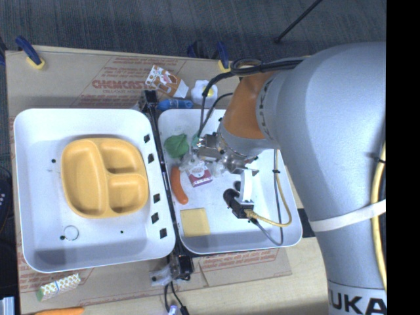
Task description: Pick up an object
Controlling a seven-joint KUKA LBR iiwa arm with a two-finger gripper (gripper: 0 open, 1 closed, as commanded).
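You've got the arm (328,143) reaching in from the right, wrist over the right bin (283,231) — jaws (202,155) sit low near that bin's upper left, just beside the green object (176,144). Can't tell how far the jaws are open or whether they have hold of anything; the wrist body hides them from this angle.

Candidates in the right bin:
- green object, upper left, close to the divider between bins
- orange sausage-shaped piece (178,186), lying lengthwise along the left wall
- small red-and-white item (199,176), just right of the orange piece, under the wrist
- flat yellow square (195,221), near the front left corner, apart from the rest

Left bin (39,241) holds a yellow compartment tray (104,175), roughly centred. A small printed pack (161,79) lies on the counter (111,81) behind the bins — outside both.
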